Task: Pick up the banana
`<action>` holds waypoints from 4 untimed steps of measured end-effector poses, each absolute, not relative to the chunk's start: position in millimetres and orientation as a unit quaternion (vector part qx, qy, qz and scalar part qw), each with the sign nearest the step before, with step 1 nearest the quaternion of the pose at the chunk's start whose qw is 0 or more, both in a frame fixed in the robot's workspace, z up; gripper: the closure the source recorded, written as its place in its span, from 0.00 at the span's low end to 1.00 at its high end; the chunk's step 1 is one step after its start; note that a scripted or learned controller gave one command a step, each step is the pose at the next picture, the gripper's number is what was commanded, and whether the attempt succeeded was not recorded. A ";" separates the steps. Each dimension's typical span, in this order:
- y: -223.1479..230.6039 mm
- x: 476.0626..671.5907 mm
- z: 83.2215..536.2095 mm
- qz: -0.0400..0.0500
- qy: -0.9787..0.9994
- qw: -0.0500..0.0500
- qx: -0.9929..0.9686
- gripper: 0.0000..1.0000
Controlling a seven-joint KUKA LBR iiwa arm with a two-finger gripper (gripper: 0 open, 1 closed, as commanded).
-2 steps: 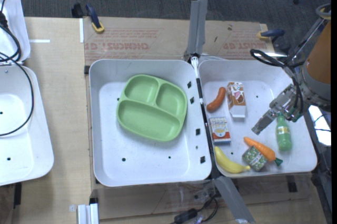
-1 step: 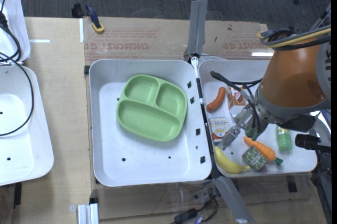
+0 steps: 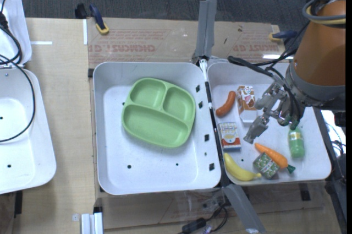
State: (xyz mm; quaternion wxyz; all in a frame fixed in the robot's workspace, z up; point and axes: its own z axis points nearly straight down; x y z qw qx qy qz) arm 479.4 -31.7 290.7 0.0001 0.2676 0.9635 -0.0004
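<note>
On the table we see 2 white bins side by side. The left bin (image 3: 110, 134) holds a green plate (image 3: 159, 112) with 3 compartments, lying flat near its middle. The right bin (image 3: 319, 167) carries the clutter: a sausage (image 3: 226, 103) toward the rear left, a carton (image 3: 246, 102) beside it, a small box (image 3: 230, 135) in front, and the banana (image 3: 240, 169) at the front left corner, lying flat on the bin floor, close to the divider wall. Just right of the banana sit a green-and-dark packet (image 3: 265, 166), touching or nearly touching its tip, a carrot (image 3: 272, 154) and a green bottle (image 3: 296, 142).

The gripper (image 3: 258, 129) hangs above the bin's middle, behind the banana and apart from it. Its fingers look slightly spread, pinching nothing.

We judge the banana light, fairly firm, smooth and curved. We would take it across the thick middle, fingers closing on its narrow width, clear of the packet.
</note>
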 end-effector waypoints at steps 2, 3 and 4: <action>-86.8 478.0 189.9 0.000 0.991 -0.001 0.135 0.00; -26.7 478.4 189.9 0.000 0.995 -0.001 0.100 0.00; -97.7 477.5 143.8 0.001 1.000 -0.002 -0.025 0.00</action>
